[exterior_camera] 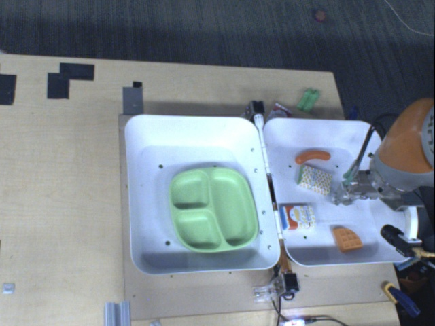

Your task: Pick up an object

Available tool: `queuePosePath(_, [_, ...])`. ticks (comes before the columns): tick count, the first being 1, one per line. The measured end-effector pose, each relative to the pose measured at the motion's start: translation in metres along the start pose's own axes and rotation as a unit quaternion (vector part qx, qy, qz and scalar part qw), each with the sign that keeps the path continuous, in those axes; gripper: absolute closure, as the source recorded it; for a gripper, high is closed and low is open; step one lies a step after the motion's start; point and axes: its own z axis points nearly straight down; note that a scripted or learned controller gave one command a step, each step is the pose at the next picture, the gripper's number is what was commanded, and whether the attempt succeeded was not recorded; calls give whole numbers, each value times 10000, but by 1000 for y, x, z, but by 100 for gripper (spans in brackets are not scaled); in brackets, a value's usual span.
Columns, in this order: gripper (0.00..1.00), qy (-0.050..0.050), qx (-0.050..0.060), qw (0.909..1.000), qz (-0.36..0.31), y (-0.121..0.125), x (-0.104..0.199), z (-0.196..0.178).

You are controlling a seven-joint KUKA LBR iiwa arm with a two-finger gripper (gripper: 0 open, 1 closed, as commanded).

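The right bin (353,131) holds an orange sausage-shaped toy (312,157) near its back, a speckled yellow-white block (316,178) just below it, a small white carton with red and blue print (297,216) at the left, and an orange waffle-like piece (347,239) at the front. My gripper (342,195) hangs low over the middle of this bin, just right of the speckled block and above the waffle piece. Nothing shows between its tips.
The left bin (146,155) holds a green three-compartment plate (213,208). A green object (308,100) lies on the bench behind the right bin. The grey arm with its orange band (406,148) covers the right bin's right side. Cables and clips lie at the front edge.
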Motion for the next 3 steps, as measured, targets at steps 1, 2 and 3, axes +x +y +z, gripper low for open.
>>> queuePosePath(1, [100, -1, -6, 10000, 0, -4, -29, 0])
queuePosePath(2, [0, 29, 11, 10000, -14, -4, -26, 1])
queuePosePath(3, [100, 4, -22, 10000, -23, -2, -27, -11])
